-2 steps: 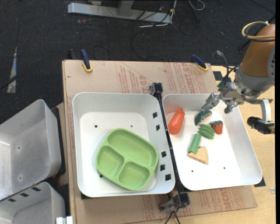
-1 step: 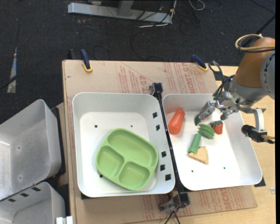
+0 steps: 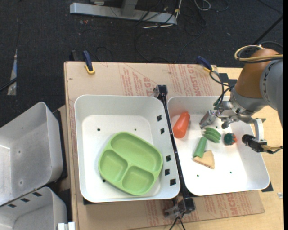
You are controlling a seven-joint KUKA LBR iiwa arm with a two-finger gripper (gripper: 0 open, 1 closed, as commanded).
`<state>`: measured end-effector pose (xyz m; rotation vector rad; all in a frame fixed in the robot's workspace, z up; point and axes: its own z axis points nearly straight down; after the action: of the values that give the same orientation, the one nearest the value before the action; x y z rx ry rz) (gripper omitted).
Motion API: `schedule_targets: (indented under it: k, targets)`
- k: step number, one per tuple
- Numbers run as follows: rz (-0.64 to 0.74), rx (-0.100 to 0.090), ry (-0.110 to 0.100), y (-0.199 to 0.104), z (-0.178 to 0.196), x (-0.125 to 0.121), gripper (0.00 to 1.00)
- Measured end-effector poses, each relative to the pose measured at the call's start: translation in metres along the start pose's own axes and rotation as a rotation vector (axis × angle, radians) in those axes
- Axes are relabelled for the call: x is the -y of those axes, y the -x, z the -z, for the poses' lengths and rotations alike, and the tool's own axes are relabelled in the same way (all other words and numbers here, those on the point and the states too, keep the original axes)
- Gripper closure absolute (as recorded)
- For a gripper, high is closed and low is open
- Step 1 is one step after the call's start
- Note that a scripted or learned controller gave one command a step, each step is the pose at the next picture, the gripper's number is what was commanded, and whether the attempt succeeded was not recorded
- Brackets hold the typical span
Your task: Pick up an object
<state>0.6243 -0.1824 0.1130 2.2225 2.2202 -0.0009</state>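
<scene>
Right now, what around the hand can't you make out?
- Hand: its fingers sit in a small, dark cluster, so open or shut is unclear.
- Green ridged piece: contact with the hand is too small to judge.
- Small green and red object: too small to identify.
- Arm: cut off by the right edge.

Dark speckled floor (image 3: 40, 40) surrounding tabletop (image 3: 126, 74), brown board with red print. Grey metal bar (image 3: 117, 11) and black cables (image 3: 157, 40) lying on floor at top. Two blue-yellow clamps (image 3: 88, 62) gripping board's far edge. Spare white bins (image 3: 24, 143) sitting at left.
</scene>
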Motion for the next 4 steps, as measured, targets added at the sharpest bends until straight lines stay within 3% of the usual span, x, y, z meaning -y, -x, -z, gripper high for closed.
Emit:
schedule_targets:
  k: [1,4]
  targets:
    - [0.0,0.001,0.002,0.0,0.012,0.0,1.0]
    - [0.003,0.002,0.006,0.006,0.154,0.009,1.0]
